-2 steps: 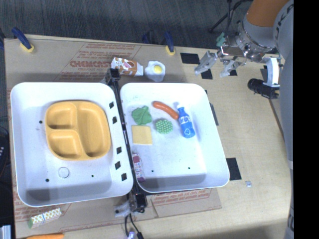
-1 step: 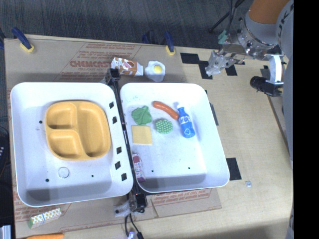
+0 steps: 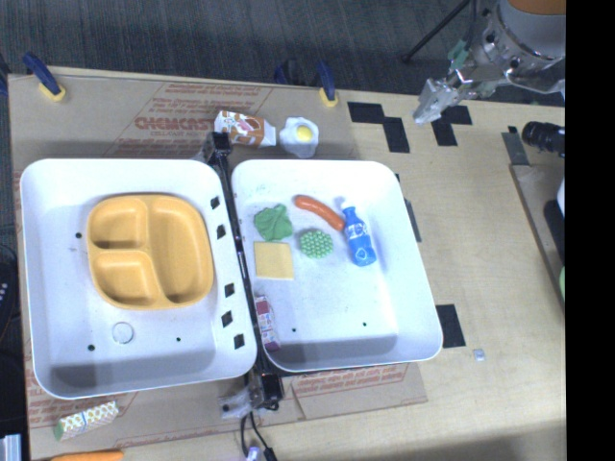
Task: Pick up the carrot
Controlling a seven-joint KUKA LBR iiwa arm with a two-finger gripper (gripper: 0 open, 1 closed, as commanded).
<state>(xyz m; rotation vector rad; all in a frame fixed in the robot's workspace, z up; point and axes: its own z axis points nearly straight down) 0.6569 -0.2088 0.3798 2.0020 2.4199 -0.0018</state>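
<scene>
1. The gripper (image 3: 437, 99) hangs outside the bins with nothing between its fingers; they look slightly parted, though it is small and blurred here.
2. The carrot (image 3: 318, 211) lies well below-left of it, in the right bin (image 3: 408, 286).
3. The blue bottle (image 3: 357, 238) and green ball (image 3: 315, 244) crowd the carrot; a finger may strike either and spoil the grasp.

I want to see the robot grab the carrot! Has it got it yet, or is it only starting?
Only starting. Nothing looks done: the carrot lies in the right bin, between the green leaf and the blue bottle. The gripper is up beyond the bin's far right corner, with no carrot in it. Left to do: reach over, come down, grab and lift.
</scene>
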